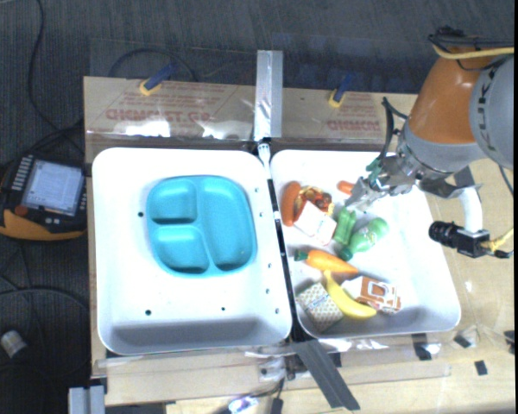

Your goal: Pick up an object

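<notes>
**Arm over right bin, objects clustered below**

Camera view. Nearest the camera, along the front of the right bin (432, 304), lie a banana (345, 298), a small orange-and-white carton (380, 295) touching its right end, and a grey patterned block (318, 307) just left of it. Behind these an orange carrot (330, 260) lies slantwise. Further back stand two green items (359, 234) side by side, with a white box (313, 222) and an orange-red piece (299, 199) to their left, near the bin divider.

Gripper (373, 188) hangs over the back of the right bin, pointing down-left toward the green items; whether it is open or closed cannot be told, and nothing is visibly held.

Left bin (121, 309) holds a blue compartment tray (200, 224), upright, roughly centred.
</notes>
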Controlling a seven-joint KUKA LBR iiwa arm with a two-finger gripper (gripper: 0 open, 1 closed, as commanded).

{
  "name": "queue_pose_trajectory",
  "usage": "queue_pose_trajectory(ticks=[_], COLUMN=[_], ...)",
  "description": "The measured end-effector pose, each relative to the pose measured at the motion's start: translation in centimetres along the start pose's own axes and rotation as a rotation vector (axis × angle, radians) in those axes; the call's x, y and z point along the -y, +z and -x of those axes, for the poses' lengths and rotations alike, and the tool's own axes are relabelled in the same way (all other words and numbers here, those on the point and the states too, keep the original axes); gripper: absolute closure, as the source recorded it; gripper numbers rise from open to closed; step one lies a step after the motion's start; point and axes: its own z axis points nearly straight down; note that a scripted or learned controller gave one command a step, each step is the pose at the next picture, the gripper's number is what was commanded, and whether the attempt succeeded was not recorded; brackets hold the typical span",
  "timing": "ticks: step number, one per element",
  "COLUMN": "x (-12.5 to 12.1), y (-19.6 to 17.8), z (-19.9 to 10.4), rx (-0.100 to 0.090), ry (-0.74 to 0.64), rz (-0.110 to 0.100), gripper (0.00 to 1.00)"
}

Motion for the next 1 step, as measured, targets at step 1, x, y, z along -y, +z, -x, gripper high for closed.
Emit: queue_pose_trajectory(ticks=[1], x=[0.01], y=[0.01], z=[0.00], rx=[0.000], ry=[0.000], rz=[0.000], gripper=[0.00])
